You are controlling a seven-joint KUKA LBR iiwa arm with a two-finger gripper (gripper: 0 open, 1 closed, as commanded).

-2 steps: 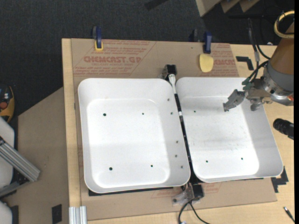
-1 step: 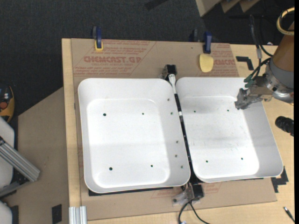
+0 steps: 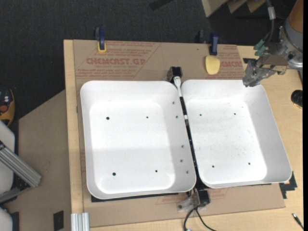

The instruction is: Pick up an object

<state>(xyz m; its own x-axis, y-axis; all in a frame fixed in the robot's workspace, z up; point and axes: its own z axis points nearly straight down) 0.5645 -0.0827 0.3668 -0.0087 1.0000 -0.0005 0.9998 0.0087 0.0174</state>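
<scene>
Grey two-finger gripper (image 3: 252, 79) is hovering over the right shallow white bin's (image 3: 269, 129) far corner; finger state unclear.

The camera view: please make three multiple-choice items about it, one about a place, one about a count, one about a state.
1. Where is the gripper?
A. over the far right corner of the right bin
B. low in the middle of the left bin
C. at the near edge of the bench

2. How many blue clamps hold the far edge of the bench?
A. none
B. two
C. five

3. How does the yellow piece lie?
A. inside the left bin
B. between the gripper's fingers
C. on the bench, outside the bins

Answers:
1 A, the gripper hangs at that bin's far right corner.
2 B, one clamp is at the left and one clamp is nearer the right.
3 C, it rests on the board beyond the right bin's far rim.
</scene>
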